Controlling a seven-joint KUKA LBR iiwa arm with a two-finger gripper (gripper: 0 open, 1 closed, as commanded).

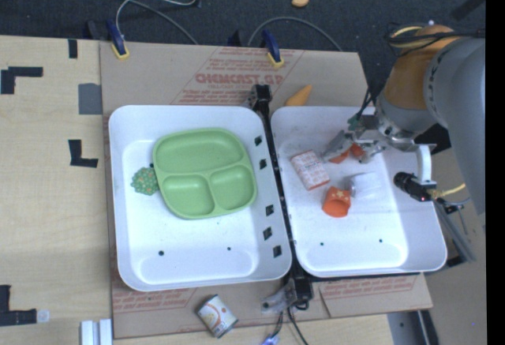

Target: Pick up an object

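Objects to pick: a small orange-red plastic toy (337, 202) and a flat pinkish-white printed packet (310, 169), both lying in the right shallow white bin (410, 245).
Gripper (353, 148): low over the right bin's far half, with something small and red-orange (353, 151) at its tip; whether that piece sits between the fingers cannot be told, nor whether they are apart or together.
Orange-red toy: just below the gripper, toward the near side, apart from it.
Packet: beside the gripper on the side away from the arm, near the divider between bins.
Arm (442, 91): grey, with an orange band, crossing the right bin's far right corner.
Left shallow white bin (130, 249): well away from the gripper, holding a green three-compartment plastic plate (203, 172) with a small green bumpy toy (145, 181) touching its outer edge.
Bench clutter: a small tin can (216, 315) lying by the near edge, an orange wedge (298, 95) just behind the bins.
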